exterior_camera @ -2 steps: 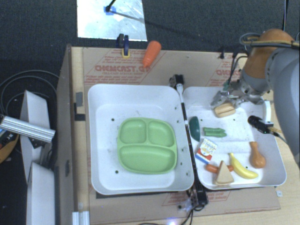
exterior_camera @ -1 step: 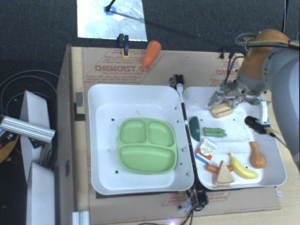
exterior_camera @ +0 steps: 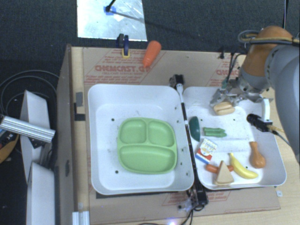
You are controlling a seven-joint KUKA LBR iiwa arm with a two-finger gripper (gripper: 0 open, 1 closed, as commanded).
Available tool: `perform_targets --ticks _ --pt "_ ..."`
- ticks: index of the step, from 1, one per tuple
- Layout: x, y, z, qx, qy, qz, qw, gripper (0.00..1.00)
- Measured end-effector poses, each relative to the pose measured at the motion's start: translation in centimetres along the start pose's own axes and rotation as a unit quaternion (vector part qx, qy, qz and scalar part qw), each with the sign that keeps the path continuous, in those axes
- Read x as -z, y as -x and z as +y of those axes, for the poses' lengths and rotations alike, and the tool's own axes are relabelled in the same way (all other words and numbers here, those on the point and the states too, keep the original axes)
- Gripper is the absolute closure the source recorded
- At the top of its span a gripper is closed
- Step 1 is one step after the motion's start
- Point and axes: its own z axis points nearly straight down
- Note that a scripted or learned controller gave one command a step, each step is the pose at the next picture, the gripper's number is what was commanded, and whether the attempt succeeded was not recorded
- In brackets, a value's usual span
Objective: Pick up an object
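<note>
The right bin (exterior_camera: 272,172) holds several toy foods. A tan bread roll (exterior_camera: 224,108) lies near its back, and my gripper (exterior_camera: 224,97) hangs directly over and just behind it. A green pickle (exterior_camera: 214,132) and a dark green piece (exterior_camera: 194,127) lie near the middle. Toward the front are a small white and red packet (exterior_camera: 206,147), a yellow banana (exterior_camera: 242,168), a tan wedge (exterior_camera: 225,175) and an orange-brown drumstick (exterior_camera: 256,155).
The left bin (exterior_camera: 101,125) holds a green divided plate (exterior_camera: 147,145). An orange carrot (exterior_camera: 151,53) lies on the cardboard behind the bins, near a blue and yellow clamp (exterior_camera: 123,44). The arm comes in from the upper right.
</note>
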Motion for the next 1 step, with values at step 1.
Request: perform_targets --ticks 1 --pt "6.19 -5.88 -0.1 -0.001 -0.003 0.002 1.0 1.0"
